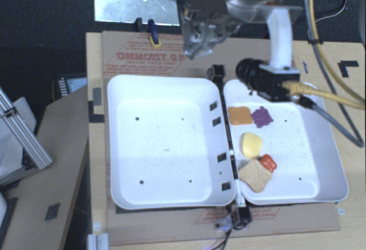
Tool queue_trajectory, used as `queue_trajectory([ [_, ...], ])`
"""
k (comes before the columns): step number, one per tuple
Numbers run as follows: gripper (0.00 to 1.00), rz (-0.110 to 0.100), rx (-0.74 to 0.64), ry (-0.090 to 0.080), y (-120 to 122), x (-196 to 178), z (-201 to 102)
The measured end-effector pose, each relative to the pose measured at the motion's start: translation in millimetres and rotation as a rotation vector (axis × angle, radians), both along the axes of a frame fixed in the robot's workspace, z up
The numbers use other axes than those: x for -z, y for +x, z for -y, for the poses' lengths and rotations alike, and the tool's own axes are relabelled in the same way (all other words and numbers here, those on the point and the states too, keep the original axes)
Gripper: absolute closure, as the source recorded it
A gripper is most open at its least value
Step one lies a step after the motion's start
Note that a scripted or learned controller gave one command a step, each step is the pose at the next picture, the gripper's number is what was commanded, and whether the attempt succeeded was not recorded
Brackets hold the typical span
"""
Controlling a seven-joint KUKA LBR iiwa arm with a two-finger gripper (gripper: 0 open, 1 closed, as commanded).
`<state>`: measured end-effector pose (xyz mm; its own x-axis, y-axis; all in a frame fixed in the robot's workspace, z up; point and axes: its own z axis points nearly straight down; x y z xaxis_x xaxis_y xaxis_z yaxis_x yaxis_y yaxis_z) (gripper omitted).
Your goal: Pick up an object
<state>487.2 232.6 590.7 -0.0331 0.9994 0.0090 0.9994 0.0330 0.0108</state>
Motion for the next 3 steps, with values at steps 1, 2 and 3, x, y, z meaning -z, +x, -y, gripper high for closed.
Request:
queue_trajectory([
  [1,0.00,-0.001,-0.001,0.000,0,0,0],
  [2,1.00,0.002,-0.005,0.002,0,-11,0],
  [3,0.00,0.001,-0.006,0.001,0,-11,0],
])
